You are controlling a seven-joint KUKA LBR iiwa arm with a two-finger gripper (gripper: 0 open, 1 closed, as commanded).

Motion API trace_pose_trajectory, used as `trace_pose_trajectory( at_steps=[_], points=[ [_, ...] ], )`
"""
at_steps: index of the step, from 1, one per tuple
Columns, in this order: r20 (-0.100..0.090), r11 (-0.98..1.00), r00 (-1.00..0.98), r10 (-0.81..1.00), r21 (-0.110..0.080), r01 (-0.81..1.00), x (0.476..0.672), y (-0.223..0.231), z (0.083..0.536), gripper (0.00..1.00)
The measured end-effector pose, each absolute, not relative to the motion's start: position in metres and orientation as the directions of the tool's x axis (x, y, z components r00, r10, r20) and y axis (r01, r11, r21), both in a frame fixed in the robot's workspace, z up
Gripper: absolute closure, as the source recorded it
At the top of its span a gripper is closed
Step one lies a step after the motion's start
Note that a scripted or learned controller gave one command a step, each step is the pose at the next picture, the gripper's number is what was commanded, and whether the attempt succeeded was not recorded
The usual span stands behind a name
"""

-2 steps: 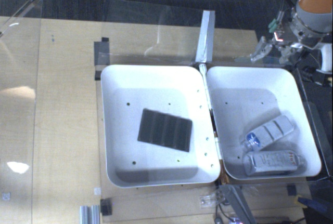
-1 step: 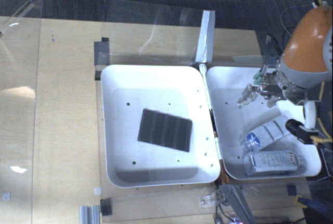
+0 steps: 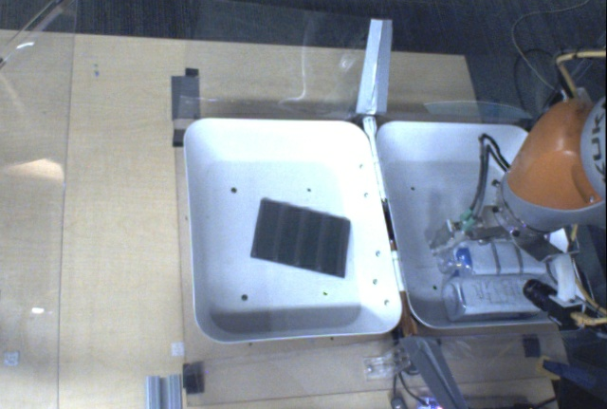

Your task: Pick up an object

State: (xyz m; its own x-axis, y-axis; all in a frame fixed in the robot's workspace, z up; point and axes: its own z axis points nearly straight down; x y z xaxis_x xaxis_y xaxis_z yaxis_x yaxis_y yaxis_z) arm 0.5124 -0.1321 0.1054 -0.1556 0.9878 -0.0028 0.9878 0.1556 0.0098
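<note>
White plastic makes up both bins: the left bin (image 3: 204,208) and the right bin (image 3: 417,170) sit side by side on a pale wooden bench (image 3: 104,208), their rims touching along the middle. In the left bin a dark ribbed slab (image 3: 301,237) lies flat near the centre, turned a little askew, clear of every wall. My arm (image 3: 555,165) comes in from the right, its orange band over the right bin's far right side, with black cables (image 3: 486,170) looping down beside it. My gripper (image 3: 474,250) is low in the right bin, in its near right part, and whether it is released or clenched I cannot tell from this slant, since the wrist hardware covers it. Just beneath it I make out something clear and crinkled with a blue spot (image 3: 462,257), too muddled to name, and just nearer the bin's front rim lies a grey boxy item (image 3: 488,296); I cannot tell whether I touch either one. A clear panel (image 3: 38,160) covers the bench's left side, and a grey post (image 3: 374,65) stands behind the bins where they meet.
</note>
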Motion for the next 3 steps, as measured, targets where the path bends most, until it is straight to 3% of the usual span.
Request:
trace_pose_trajectory(
  at_steps=[1, 2, 3],
  points=[
    [0.002, -0.236, 0.237, 0.972, 0.063, 0.970, 0.505, -0.094, 0.130, 0.00],
    [-0.005, -0.008, 0.008, 1.000, 0.034, 0.999, 0.508, -0.088, 0.109, 0.00],
    [-0.001, 0.128, -0.128, 0.992, 0.013, 0.992, 0.560, -0.084, 0.089, 0.00]
  ],
)
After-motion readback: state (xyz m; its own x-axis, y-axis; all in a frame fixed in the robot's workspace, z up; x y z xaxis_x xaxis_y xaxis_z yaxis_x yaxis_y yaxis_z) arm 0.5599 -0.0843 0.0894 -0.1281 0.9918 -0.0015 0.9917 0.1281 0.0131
